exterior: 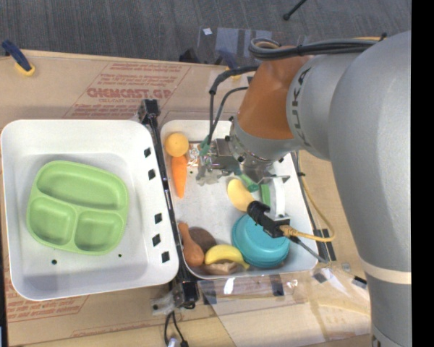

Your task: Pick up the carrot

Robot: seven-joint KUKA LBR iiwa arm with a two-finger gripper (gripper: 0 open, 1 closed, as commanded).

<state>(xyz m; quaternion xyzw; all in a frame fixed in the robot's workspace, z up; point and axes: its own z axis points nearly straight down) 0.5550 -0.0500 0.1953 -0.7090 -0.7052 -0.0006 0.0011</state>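
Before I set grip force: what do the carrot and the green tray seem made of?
Carrot: probably smooth moulded plastic, a toy; its orange is uniform and faintly glossy. Green tray: likely matte plastic, with rounded moulded compartments and soft highlights.

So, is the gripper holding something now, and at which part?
Nothing is held. The gripper hovers just right of the carrot, which lies in the right bin, with nothing between its fingers.
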